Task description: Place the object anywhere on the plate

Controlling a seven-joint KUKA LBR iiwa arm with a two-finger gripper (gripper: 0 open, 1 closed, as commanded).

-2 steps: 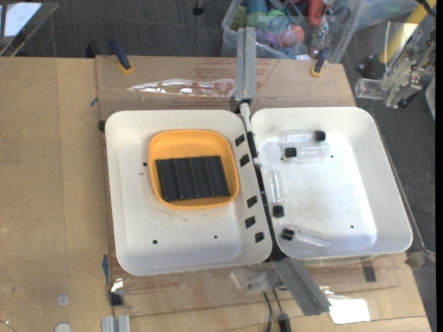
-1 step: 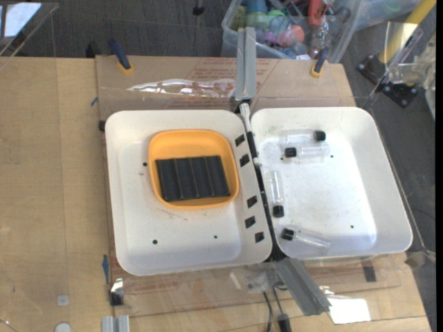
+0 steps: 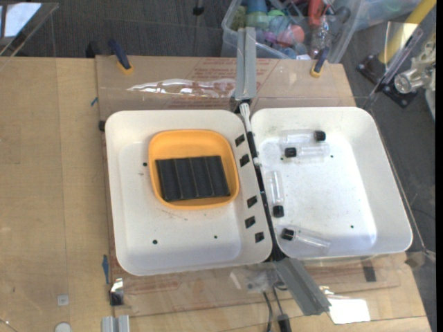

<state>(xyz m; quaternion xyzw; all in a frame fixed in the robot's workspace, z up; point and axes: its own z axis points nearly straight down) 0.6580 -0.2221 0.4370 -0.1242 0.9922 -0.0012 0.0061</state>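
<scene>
Object: a black block (image 3: 192,178), flat and rectangular, with ribs along its top. I judge it is the task's thing.
Where it is: it lies flat in the middle of the plate (image 3: 158,144), inside the rim, so the placing looks already done.
Plate: orange, a rounded square with a raised rim, smooth and a little shiny, probably plastic. It sits in the left bin (image 3: 180,244).
Handling: the block looks stiff and light, like rubber or matt plastic. It should not be slippery or fragile.
Where to hold: across the two long sides, near the middle. The ribs may give some grip, but the rim leaves little room at the ends.
Pincer: I cannot tell if it is released or clenched.
Right bin (image 3: 346,185): white, shallow, with rounded corners and small dark marks.
Vials (image 3: 304,151): several small clear tubes with black caps lie on their sides in the right bin. They look smooth, would roll easily, and may be breakable.
Bench (image 3: 48,185): pale wood, flat and dull.
</scene>
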